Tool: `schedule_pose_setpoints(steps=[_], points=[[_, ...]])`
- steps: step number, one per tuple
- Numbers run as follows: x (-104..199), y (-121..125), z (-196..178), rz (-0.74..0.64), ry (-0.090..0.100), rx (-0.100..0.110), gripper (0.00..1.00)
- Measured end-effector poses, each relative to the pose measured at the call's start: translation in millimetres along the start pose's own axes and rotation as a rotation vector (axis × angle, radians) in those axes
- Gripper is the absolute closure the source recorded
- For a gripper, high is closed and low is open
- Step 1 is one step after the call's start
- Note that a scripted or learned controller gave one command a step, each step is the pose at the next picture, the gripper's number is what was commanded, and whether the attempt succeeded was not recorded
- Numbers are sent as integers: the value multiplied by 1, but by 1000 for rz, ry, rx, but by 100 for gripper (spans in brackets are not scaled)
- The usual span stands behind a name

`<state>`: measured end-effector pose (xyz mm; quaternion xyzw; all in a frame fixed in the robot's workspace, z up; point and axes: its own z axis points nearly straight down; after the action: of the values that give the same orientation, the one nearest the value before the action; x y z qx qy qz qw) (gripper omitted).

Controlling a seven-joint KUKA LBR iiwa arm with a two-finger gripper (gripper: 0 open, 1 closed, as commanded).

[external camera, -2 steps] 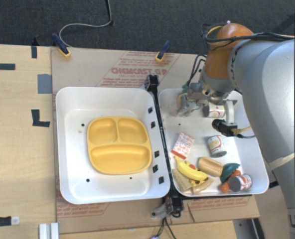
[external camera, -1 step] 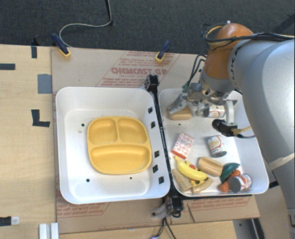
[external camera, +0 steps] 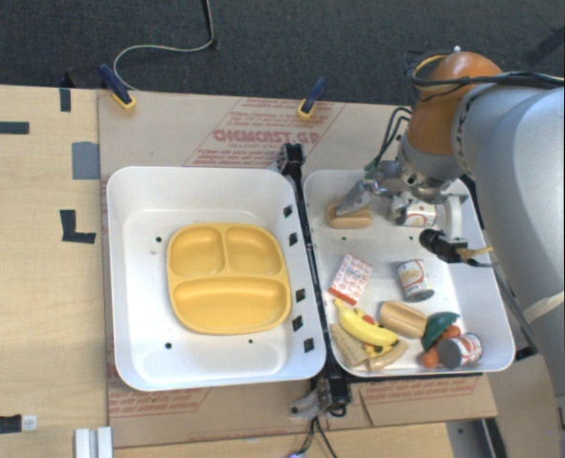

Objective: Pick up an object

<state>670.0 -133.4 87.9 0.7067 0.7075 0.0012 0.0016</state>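
Observation:
My gripper point(external camera: 374, 197) hangs over the back of the right bin point(external camera: 486, 284), its fingers spread open with nothing between them. A tan bread-like piece point(external camera: 349, 219) lies just under and in front of the left finger point(external camera: 352, 198). A small red and white can point(external camera: 419, 217) lies close by the right finger. Farther forward in the same bin are a red and white packet point(external camera: 351, 278), a small tin point(external camera: 412, 278), a banana point(external camera: 365, 325), a brown roll point(external camera: 403, 318), a green and orange vegetable point(external camera: 441, 328) and another red can point(external camera: 465, 348).
The left bin point(external camera: 130, 256) holds a yellow divided plate point(external camera: 229, 277). A black divider point(external camera: 299, 227) runs between the two bins. The grey arm point(external camera: 521, 160) covers the bench's right side. Two blue and yellow clamps point(external camera: 117, 86) sit at the cardboard's back edge.

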Motion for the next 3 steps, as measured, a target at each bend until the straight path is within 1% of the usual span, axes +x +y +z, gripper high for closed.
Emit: schedule_pose_setpoints(steps=[1,2,3], points=[[0,0,-11,-1,0,2,100],[0,0,-10,-1,0,2,0],[33,-2,0,1,-8,7,0]])
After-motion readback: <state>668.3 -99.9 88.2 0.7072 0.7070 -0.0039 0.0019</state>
